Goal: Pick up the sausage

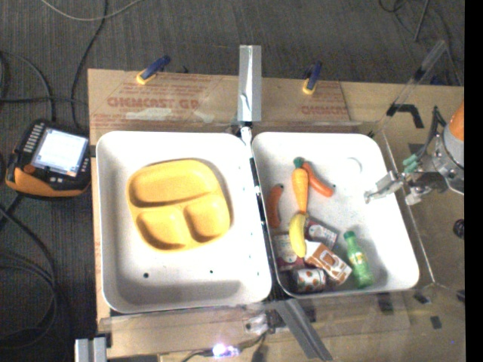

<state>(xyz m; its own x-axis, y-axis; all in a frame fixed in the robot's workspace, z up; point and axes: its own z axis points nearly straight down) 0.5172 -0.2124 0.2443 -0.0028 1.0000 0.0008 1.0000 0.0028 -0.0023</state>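
Bench: a brown board bench [189, 100] is filling the middle of the frame, bearing two shallow white bins side by side.
Left bin: the shallow white plastic bin [113, 277] at centre left is holding a yellow three-compartment plastic tray [179, 202].
Right bin: the shallow white plastic bin [392, 236] at centre right is holding the toy food.
Arm: the grey arm with the orange band [455, 138] is reaching in at the right edge of the frame.
Gripper: the two-finger metal gripper [385, 187] is hanging over the right bin's right side, well apart from the food; its opening cannot be told, and nothing is showing between its fingers.
Pendant: a black and orange control pendant [49, 159] is lying at far left.
Bottle: a green plastic bottle [358, 259] is lying in the right bin's lower right.
Carrot: an orange toy carrot [301, 187] is lying upright in frame, near a yellow toy banana [297, 234].
Sausage: the reddish-orange toy sausage [274, 205] is lying against the right bin's left wall, just left of the carrot.
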